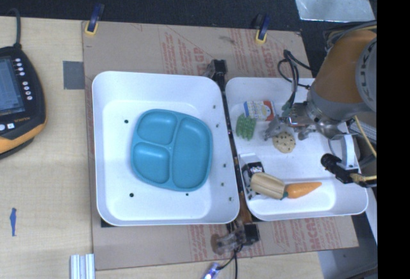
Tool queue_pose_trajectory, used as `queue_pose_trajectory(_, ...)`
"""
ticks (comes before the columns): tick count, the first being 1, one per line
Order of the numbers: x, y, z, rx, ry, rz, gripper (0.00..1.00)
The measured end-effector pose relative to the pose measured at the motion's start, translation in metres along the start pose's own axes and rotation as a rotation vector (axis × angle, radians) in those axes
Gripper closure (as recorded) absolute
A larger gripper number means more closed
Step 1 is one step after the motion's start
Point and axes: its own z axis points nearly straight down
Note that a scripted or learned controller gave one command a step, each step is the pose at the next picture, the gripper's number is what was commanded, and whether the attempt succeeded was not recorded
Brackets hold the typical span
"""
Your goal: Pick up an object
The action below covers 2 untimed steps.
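My gripper [288,128] hangs over the right bin [346,207], near its upper middle, with its fingers spread open. A round beige cookie [283,142] lies just below the fingertips, with nothing held between them. A green knobbly piece [246,126] and a white and red packet [258,109] lie to the gripper's left. Near the front wall of that bin rest an orange carrot [302,190], a tan wooden cylinder [267,185] and a small black block [251,169].
The left bin [109,207] holds a blue divided plate [172,150]. A black clip-like part [339,167] and cables hang at the arm's right side. A teach pendant [16,98] lies at the far left of the bench.
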Motion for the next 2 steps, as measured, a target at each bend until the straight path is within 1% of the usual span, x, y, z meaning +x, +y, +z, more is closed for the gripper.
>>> queue_pose_trajectory(1,-0.015,-0.015,0.022,-0.002,0.001,-0.001,0.0)
queue_pose_trajectory(2,-0.017,-0.014,0.011,-0.001,-0.001,-0.004,1.0)
